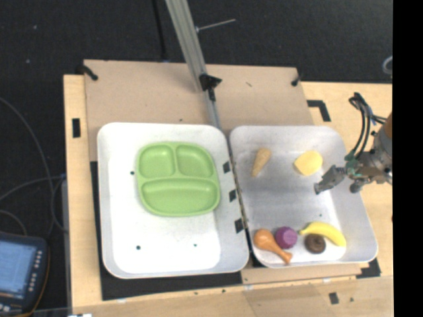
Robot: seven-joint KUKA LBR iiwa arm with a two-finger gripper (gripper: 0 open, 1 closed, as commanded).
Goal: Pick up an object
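The right bin (pixel 277 197) holds a tan cone-shaped piece (pixel 260 161), a pale yellow lump (pixel 308 163), an orange toy (pixel 271 244), a purple piece (pixel 285 236), a yellow banana (pixel 324 232) and a dark brown round piece (pixel 316 244). My gripper (pixel 342 180) hangs over the right edge of that bin, just right of and below the yellow lump. Its two fingers are spread apart with nothing between them.
The left bin (pixel 119 243) holds a green divided plate (pixel 178 179). A slanted metal pole (pixel 188 38) rises behind the bins. Cables (pixel 362 121) hang by the arm at the right.
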